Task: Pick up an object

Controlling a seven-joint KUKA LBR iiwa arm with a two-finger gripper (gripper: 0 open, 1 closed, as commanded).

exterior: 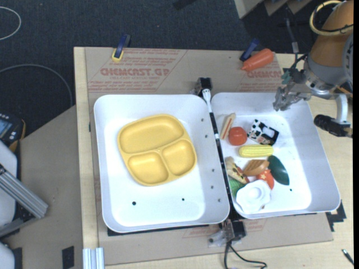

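Jaws point down over the far corner of the right bin (314, 150), too small and dark to say whether spread or closed; nothing visible between them. KUKA gripper (285, 101) hovers well clear of the toy food: corn cob (256, 151), tomato (238, 134), black-and-white cow (263, 131). Approach step, apparently. Next: travel toward the pile, descend on one piece. Yellow divided plate (156, 149) sits in the left bin (112, 206).

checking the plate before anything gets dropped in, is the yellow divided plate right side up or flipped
Right side up: the yellow divided plate lies flat in the left bin, its three hollows facing the camera.
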